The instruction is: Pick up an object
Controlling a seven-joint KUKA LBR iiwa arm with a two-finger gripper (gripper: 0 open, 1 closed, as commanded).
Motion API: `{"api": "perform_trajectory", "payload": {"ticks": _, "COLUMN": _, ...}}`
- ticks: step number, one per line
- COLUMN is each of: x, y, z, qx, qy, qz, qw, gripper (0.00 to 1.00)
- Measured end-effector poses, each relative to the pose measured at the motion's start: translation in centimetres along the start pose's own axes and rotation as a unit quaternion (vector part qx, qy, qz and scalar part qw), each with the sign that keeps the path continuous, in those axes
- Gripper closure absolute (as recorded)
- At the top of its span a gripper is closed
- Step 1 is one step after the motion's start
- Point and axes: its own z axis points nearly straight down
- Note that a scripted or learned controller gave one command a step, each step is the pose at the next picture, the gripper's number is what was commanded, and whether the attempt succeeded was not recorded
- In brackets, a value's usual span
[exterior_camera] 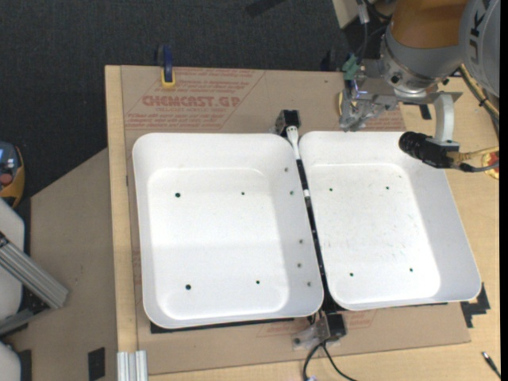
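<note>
1. Object: I can't tell where it is. From this cam I can't pick out anything I'd call a target, so pick location is unknown for now.
2. Tool point(355, 117): it hangs at the far rim of the right bin point(464, 248), near the corner next to the divider. It looks to be more over the board behind the rim than over the bin floor. I can't tell if it's spread or pressed together, since it's too small and blurry here. For the same reason I can't confirm anything pinched in it.
3. Arm: it comes in from the right, w/ the orange band point(429, 14) high above the tool. Wrist looks roughly vertical.
4. Right bin floor: reads plain white w/ four small dark dots. I take those as holes or marks in the plastic, not items.
5. Left bin point(141, 213): same look, white floor w/ four dots, and well apart from the tool.
6. Black strip point(305, 205): runs between the two bins, touching both rims, w/ a small black clip point(287, 121) at its far end, just beside the tool's side of the gap.
7. Desk point(198, 101): brown board w/ red print under both bins, and a blue/yellow clamp point(167, 63) on its far edge.
8. Progress (my judgement): pick not done and no grasp confirmed. All steps are left: find a target, bring the tool over a bin floor, descend, close, lift, then verify on cam.
</note>
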Motion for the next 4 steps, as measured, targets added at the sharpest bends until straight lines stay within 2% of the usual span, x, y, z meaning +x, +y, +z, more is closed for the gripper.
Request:
{"api": "perform_trajectory", "payload": {"ticks": 1, "x": -4.9, "y": 1.4, "z": -3.3, "qx": -0.001, "qy": -0.001, "qz": 0.001, "qw": 1.0, "gripper": 1.0}}
{"api": "perform_trajectory", "payload": {"ticks": 2, "x": 0.3, "y": 3.8, "z": 2.2, "qx": 0.004, "qy": 0.001, "qz": -0.003, "qw": 1.0, "gripper": 1.0}}
{"api": "perform_trajectory", "payload": {"ticks": 3, "x": -8.7, "y": 0.6, "z": -0.3, "qx": 0.003, "qy": 0.0, "qz": 0.002, "qw": 1.0, "gripper": 1.0}}
{"api": "perform_trajectory", "payload": {"ticks": 4, "x": -0.9, "y": 1.6, "z": 5.3, "qx": 0.004, "qy": 0.001, "qz": -0.003, "qw": 1.0, "gripper": 1.0}}
